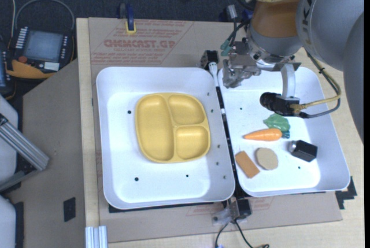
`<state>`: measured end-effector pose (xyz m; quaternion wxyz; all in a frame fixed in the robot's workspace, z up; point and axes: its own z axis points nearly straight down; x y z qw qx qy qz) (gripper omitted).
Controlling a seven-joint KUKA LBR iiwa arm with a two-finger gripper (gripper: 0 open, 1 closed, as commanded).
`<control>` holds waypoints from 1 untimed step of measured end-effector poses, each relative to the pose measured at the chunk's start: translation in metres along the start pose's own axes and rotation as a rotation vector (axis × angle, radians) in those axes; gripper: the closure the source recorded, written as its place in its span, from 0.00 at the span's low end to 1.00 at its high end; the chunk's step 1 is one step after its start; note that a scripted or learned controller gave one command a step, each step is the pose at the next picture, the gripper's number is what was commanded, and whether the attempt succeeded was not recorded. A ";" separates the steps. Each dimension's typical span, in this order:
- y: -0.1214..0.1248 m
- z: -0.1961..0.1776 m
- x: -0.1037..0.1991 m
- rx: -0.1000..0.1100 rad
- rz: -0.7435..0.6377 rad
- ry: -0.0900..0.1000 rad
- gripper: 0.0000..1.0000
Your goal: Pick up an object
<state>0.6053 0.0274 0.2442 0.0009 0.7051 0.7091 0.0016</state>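
Two white bins [115,143] on bench, side by side. Left bin – one yellow divided plate [171,125], three compartments. Right bin [324,177] – one carrot [263,135], one green leafy piece [277,122], one brown flat oblong piece [247,164], one beige round piece [266,158], one small black block [303,150]. Five loose objects in right bin – one of each kind. One arm [300,4], one gripper [237,74].
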 end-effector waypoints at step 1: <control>0.010 0.016 0.051 0.002 0.000 0.000 1.00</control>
